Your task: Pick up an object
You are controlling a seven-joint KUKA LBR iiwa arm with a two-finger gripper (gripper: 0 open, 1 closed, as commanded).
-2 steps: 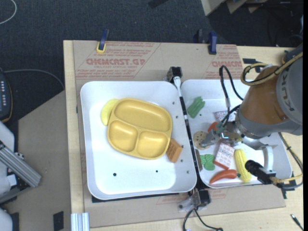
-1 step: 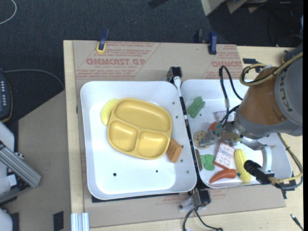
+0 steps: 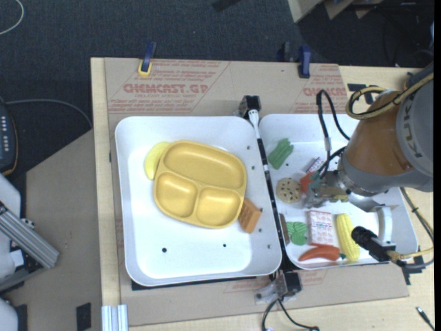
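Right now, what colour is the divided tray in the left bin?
Yellow. The divided tray shows clearly in the camera view, lying in the left bin.

**A robot test lab, by the look of its fittings**

A laboratory or research workroom is indicated. A desk (image 3: 207, 81) topped with printed brown board is seen standing on dark carpet (image 3: 103, 19), with the board held down by a yellow clamp (image 3: 145, 62) and a blue clamp (image 3: 304, 61). Two white bins (image 3: 138, 205) are set side by side on it. Loose cables (image 3: 324, 116) are strung about, and an aluminium rail (image 3: 27, 236) is seen at the left.
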